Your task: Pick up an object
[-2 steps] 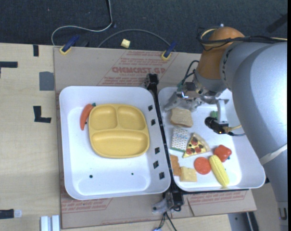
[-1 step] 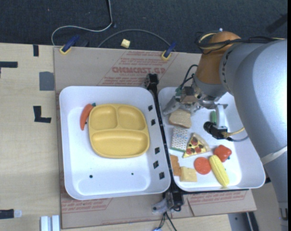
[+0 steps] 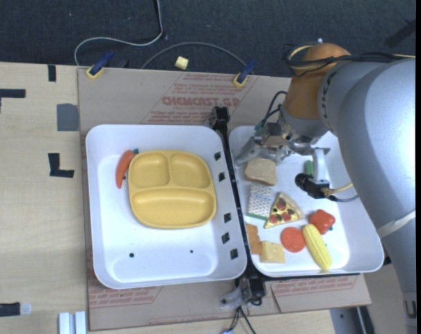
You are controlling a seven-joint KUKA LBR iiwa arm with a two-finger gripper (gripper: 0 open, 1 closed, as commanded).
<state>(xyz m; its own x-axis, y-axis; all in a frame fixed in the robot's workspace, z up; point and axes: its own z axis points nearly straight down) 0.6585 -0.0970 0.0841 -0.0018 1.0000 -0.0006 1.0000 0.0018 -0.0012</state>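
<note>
I see my pincer (image 3: 273, 145) low in the right bin (image 3: 360, 252), just behind the bread slice (image 3: 261, 170); I cannot tell whether it is apart or together. Nothing is lifted yet. In front of the bread lie a cracker (image 3: 260, 200), pizza slice (image 3: 283, 211), tomato (image 3: 292, 239) and corn (image 3: 317, 245). Left of the bread, the other bin (image 3: 102, 256) holds a yellow plate (image 3: 172, 188) and carrot (image 3: 123, 168). I judge the grasp and lift remain.
</note>
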